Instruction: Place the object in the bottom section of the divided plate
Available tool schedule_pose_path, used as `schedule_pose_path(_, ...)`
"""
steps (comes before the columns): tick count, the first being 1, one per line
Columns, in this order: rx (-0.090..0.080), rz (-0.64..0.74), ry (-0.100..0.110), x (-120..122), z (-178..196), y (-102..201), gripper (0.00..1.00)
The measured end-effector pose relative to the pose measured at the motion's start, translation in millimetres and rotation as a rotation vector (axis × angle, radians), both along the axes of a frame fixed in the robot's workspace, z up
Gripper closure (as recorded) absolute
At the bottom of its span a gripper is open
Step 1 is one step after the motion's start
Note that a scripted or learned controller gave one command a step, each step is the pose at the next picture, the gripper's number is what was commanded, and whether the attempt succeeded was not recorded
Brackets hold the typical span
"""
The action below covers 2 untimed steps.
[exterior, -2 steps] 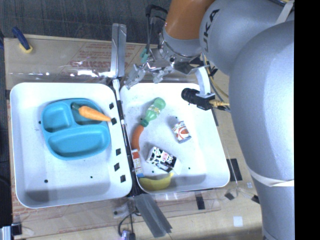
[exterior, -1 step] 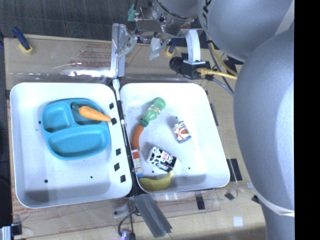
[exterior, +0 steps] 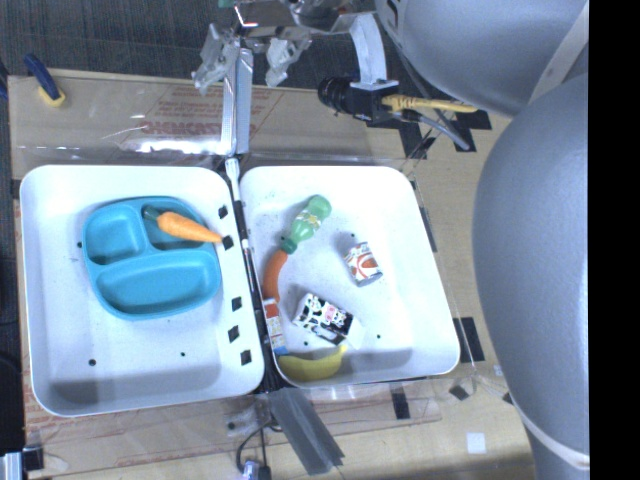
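Gripper [exterior: 243, 63] sits at top of view, above the bench's far edge and beyond both bins, roughly in line w/ the divider between them. Its two fingers [exterior: 208, 66] are spread apart w/ nothing between them; no object held. Grey arm [exterior: 520, 168] fills the right side of the view, overlapping the right bin's edge. Left bin [exterior: 60, 368] holds a blue divided plate [exterior: 150, 288], placed toward the bin's upper half. Plate has two small sections at top and one large section at bottom. Carrot [exterior: 187, 227] lies tilted in the top-right small section, its tip reaching past the plate rim toward the divider. Bottom section carries no object. Right bin [exterior: 400, 338] holds: a green bottle [exterior: 305, 222] tilted near top centre; an orange tube [exterior: 271, 273] just below it, near the bin's left wall; a small red-and-white can [exterior: 364, 264] to the right, apart from the others; a black-and-white carton [exterior: 324, 317] low in the bin; a banana [exterior: 312, 365] at the bottom edge, touching or just beside the carton. A blue-and-yellow item [exterior: 42, 78] lies on the bench at upper left, well apart from the bins.
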<state>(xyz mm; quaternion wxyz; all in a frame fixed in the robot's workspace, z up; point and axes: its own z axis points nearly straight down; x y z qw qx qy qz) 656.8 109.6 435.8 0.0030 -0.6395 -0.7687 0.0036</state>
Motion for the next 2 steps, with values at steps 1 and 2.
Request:
schedule_pose_path(1, -0.003, -0.225, -0.001, -0.3, 1.2, 60.4, 0.0)
schedule_pose_path(2, -0.003, -0.224, -0.001, -0.3, 1.1, 60.5, 0.0)
